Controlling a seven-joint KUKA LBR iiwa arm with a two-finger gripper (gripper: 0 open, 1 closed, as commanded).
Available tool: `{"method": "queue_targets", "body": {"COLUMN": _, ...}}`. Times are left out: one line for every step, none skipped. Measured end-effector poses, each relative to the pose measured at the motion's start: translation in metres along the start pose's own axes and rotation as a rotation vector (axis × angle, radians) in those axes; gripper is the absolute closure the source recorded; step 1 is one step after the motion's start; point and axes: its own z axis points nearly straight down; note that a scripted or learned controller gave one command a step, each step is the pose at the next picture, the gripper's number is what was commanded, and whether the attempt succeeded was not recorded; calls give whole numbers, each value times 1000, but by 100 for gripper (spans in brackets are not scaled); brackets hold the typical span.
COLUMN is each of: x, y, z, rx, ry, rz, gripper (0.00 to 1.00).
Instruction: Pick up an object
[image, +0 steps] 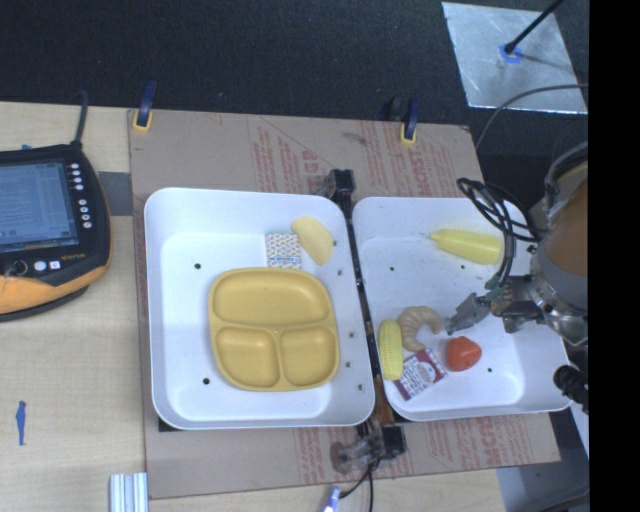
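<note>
My gripper (487, 314) hangs over the right bin (520, 390), coming in from the right edge. Just below it lies a red tomato (462, 353), apart from it as far as I can see. To its left rests a tan croissant (419, 322). A yellow corn cob (390, 349) lies by the bin's left wall, with a red and white packet (421, 372) beside it. A yellow bottle-shaped toy (467, 244) lies at the back of this bin. Nothing shows in the gripper's grasp.
The left bin (170, 300) holds a yellow divided plate (272, 327), a small white patterned packet (283, 251) and a pale yellow piece (313, 239). A tablet pendant (45, 225) sits on the bench at far left. Black cables (490, 205) loop above the right bin.
</note>
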Motion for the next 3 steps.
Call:
{"method": "queue_targets", "body": {"x": -8, "y": -1, "z": 107, "rx": -7, "ry": -1, "rz": 0, "gripper": 0}}
{"method": "queue_targets", "body": {"x": -10, "y": 0, "z": 96, "rx": -6, "ry": -4, "rz": -5, "gripper": 100}}
{"method": "queue_targets", "body": {"x": 80, "y": 33, "z": 9, "rx": -1, "ry": 0, "rz": -1, "gripper": 100}}
